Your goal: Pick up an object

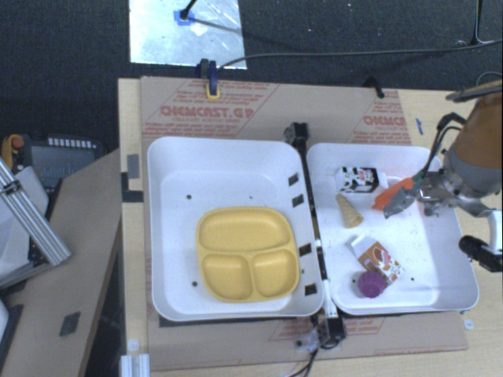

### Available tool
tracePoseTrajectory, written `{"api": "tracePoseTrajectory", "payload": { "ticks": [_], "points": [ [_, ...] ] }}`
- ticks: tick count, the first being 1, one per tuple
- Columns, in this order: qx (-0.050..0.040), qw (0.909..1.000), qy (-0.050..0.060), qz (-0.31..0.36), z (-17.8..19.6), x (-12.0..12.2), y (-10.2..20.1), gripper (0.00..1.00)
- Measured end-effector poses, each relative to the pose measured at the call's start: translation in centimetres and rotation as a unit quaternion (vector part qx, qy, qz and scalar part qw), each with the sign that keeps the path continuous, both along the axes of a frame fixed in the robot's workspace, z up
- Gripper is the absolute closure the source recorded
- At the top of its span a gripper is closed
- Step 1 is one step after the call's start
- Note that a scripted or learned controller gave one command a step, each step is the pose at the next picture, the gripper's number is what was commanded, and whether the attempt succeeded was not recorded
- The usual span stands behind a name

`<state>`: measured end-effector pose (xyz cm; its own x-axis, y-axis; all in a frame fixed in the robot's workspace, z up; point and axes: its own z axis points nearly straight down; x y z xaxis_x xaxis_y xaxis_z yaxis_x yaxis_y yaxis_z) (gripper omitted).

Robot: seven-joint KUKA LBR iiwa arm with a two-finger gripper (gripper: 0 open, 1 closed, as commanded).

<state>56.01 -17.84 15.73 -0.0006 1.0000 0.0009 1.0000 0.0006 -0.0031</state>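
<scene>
An orange carrot-like object [386, 194] lay in the right bin [440, 289], towards its far right part, and the gripper [399, 200] sat right at it. The grey fingers overlapped the object's near right end, but whether they were spread or pinching it could not be told from the view. The arm [479, 151] came in over the bin's right rim.

Left of the orange object, a small black-and-white carton [357, 179] lay near the far wall. Just nearer than that, an ice-cream cone [349, 210] lay on the bin floor, apart from the carton. Towards the near side lay a small printed snack box [378, 260], with a purple ball-shaped item [371, 285] touching its near edge.

The left bin [181, 171] stood beside the right one and held a yellow divided tray [246, 252] in its near part. Both bins sat on a brown cardboard sheet [259, 104].
</scene>
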Motion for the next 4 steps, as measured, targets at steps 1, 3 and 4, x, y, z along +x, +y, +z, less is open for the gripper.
{"api": "tracePoseTrajectory", "payload": {
  "ticks": [1,3,4],
  "points": [
    [0.0000,1.0000,-0.001,0.000,-4.5,-0.4,0.7,0.00],
    [-0.0017,1.0000,-0.005,0.001,1.9,0.6,-0.2,1.00],
    [-0.0017,1.0000,-0.005,0.002,7.4,0.8,-0.2,1.00]
  ]
}}
